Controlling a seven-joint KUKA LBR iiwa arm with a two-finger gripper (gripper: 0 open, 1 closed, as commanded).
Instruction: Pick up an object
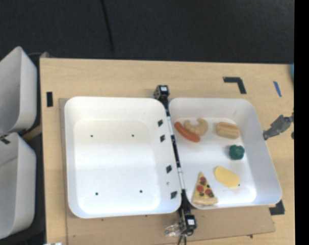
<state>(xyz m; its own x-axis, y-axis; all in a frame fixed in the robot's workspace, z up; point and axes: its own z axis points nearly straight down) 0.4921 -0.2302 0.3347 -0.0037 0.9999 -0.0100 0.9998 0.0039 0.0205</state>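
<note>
The gripper (278, 126) sits at the far right, just outside the right bin (256, 116), low over the table (119, 78); whether it is released or clenched I cannot tell from this slant, and nothing shows in its grasp; every candidate lies in that right bin: a sausage (187, 131) touching a pale croissant (197, 125), a bread roll (227, 130) near the far wall, a small green ball (236, 152), a yellow slice (227, 177), and a pizza wedge (204, 190) by the divider; the left bin (113, 157) offers nothing to aim at; the risks, as I judge them: the flat pizza wedge and yellow slice look hard to get under, so a closing grip may skate over them; the ball may roll away; going for the sausage could drag the croissant along; and a low entry could clip the bin wall
</note>
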